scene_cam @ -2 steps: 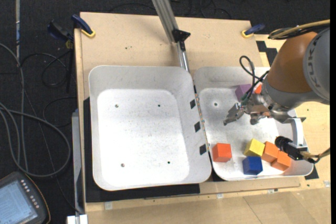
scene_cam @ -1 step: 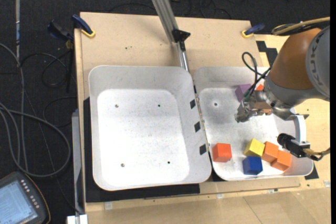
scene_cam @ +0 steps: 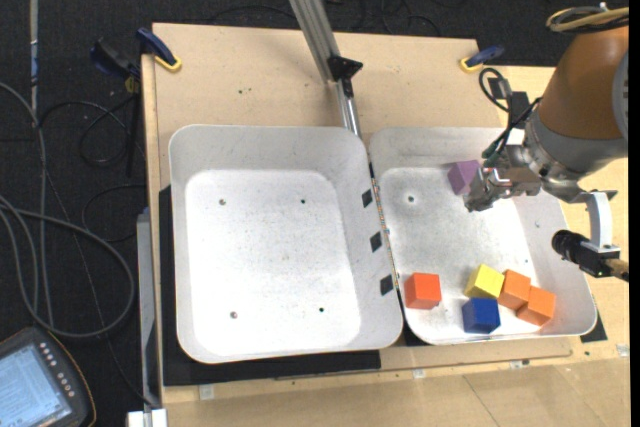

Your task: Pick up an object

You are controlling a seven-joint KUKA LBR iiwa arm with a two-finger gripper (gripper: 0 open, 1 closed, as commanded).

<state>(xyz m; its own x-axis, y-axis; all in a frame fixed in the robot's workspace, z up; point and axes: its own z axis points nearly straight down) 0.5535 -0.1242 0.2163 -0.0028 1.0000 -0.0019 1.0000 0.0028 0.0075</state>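
Right bin [scene_cam: 398, 215]: gripper [scene_cam: 480, 198] beside purple block [scene_cam: 461, 176]

arm [scene_cam: 590, 105] — orange band, grey wrist | black cables at wrist | gripper [scene_cam: 480, 197] — dark metal

The surface [scene_cam: 250, 75] looks like pale, matt pressed wood. Both white bins [scene_cam: 270, 155] look like smooth plastic, speckled with dark flecks. The blocks, like the orange cube [scene_cam: 423, 289], appear matt. The arm's orange band [scene_cam: 590, 80] is glossy.
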